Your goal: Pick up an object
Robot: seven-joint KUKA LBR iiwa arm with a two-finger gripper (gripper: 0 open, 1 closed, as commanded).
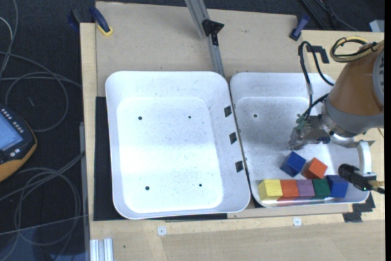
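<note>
The hand [300, 136] hangs low over the middle of the right bin [269, 85]; whether it is wide or narrow cannot be told from this slant, and nothing shows held in it. Just beside it, toward the bench's front edge, lies a tilted blue block [293, 163], the nearest pick, with an orange block [316, 167] next to that. Further toward the front wall sits a row of coloured blocks [302, 188]. The left bin [122, 85] lies well apart.
</note>
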